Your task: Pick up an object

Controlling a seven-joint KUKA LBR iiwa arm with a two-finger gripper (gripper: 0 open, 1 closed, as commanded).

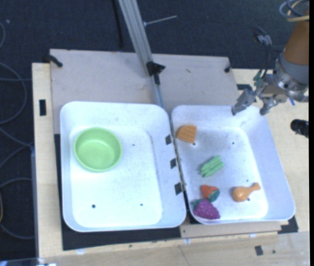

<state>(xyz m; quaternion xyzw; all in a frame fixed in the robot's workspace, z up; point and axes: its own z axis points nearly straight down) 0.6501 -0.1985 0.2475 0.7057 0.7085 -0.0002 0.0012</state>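
**Still clear of the load: gripper poised over the far corner of the right bin**

Camera view. Seen from above, the gripper (255, 101) hangs with its two fingers spread and nothing between them, over the far right corner of the right bin (276, 168). All candidate objects lie in that bin, nearer the camera than the gripper: an orange slice-like piece (186, 133) by the bin's left wall, a green vegetable (211, 165) near its middle, and, toward the near wall, a red-and-green piece (209, 192), a purple grape cluster (206, 209) and an orange drumstick-shaped toy (245, 192). The left bin (68, 204) holds a green bowl (97, 149).

Likely risks, as judged: a straight descent would close on bare bin floor or strike the rim; the red piece and grapes touch, so the fingers may jam between them; rounded toys near the wall may slip away.
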